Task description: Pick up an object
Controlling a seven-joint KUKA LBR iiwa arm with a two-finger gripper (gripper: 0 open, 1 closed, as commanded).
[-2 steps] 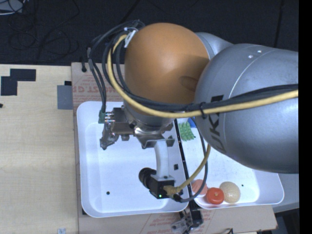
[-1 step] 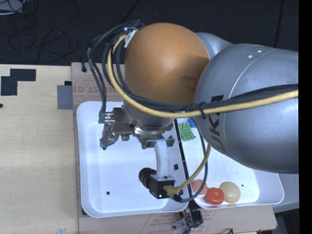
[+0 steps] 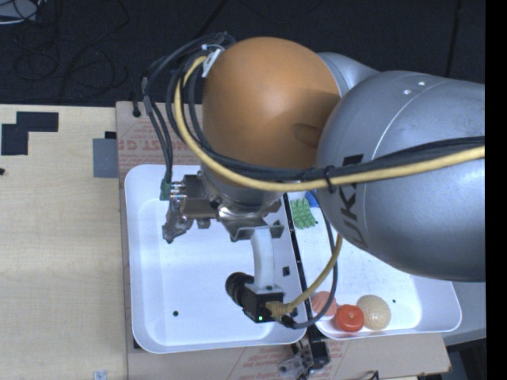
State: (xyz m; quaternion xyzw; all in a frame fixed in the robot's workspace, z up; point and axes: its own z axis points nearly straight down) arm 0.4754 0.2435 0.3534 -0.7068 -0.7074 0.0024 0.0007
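My gripper point(image 3: 171, 229) hangs over the upper left part of the left white bin point(image 3: 150, 307), close to its floor. The big grey arm with its orange band covers most of the scene from the right. In the right bin point(image 3: 444, 319) a red round object point(image 3: 348, 317) lies at the near edge, with a beige ball point(image 3: 375, 311) right of it and a pinkish object point(image 3: 320, 302) left of it. A green ridged object point(image 3: 303, 211) with a bit of blue point(image 3: 312, 199) beside it peeks out under the arm at the back of that bin.
The bins sit on a cardboard sheet point(image 3: 131, 141) on a pale wooden bench point(image 3: 55, 244). A ridge point(image 3: 295, 252) divides the two bins. Dark cables point(image 3: 158, 125) loop from the wrist over the left bin's back edge. The arm hides much of the right bin.
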